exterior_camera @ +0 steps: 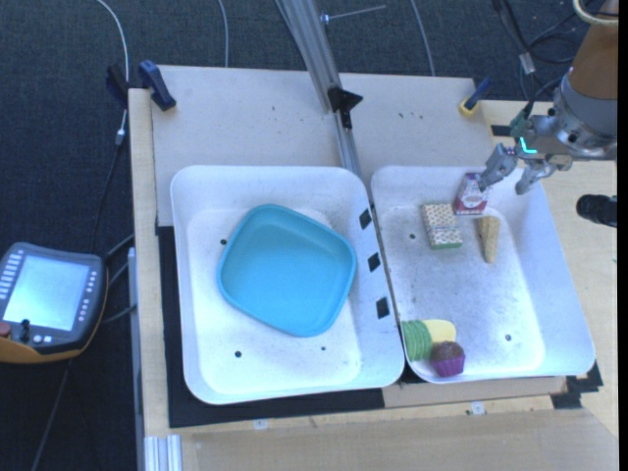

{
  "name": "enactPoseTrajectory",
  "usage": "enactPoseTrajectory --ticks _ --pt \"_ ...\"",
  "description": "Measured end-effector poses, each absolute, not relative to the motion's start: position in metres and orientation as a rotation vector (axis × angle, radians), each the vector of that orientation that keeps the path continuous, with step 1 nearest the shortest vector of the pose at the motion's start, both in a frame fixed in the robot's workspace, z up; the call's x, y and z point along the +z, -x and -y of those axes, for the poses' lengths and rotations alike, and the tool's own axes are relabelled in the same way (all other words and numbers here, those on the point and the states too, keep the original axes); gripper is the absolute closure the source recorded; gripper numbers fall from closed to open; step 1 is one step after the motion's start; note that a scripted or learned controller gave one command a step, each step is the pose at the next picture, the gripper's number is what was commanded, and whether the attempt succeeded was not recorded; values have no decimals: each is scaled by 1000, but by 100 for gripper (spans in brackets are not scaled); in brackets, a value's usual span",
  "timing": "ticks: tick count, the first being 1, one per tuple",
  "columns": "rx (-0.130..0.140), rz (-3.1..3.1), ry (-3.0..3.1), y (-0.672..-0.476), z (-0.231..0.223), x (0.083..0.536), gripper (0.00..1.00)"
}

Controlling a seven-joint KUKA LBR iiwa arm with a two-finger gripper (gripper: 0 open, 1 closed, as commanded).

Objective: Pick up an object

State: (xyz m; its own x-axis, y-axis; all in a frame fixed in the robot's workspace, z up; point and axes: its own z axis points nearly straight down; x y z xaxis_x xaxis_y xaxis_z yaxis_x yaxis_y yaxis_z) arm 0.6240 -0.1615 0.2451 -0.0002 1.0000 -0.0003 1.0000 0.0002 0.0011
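Note:
My gripper point(516, 171) hangs over the far edge of the right bin point(549, 292), fingers spread open with nothing between them. A small red and white box point(470, 195) lies just below and left of the left fingertip point(497, 165); I cannot tell whether they touch. Close by lie a checkered tan block point(442, 225) and a tan cone point(488, 237). At the bin's near left corner sit a yellow and green piece point(426, 334) and a purple piece point(448, 359).
The left bin point(196, 263) holds a light blue square plate point(287, 268). A grey rail point(319, 57) runs down from the top to the gap between the bins. A teach pendant point(44, 297) lies off the bench at the left.

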Motion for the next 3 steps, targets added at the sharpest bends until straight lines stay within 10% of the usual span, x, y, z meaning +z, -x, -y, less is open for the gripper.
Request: enactPoseTrajectory --ticks 3 --pt "-3 -2224 -2223 -635 159 154 0"
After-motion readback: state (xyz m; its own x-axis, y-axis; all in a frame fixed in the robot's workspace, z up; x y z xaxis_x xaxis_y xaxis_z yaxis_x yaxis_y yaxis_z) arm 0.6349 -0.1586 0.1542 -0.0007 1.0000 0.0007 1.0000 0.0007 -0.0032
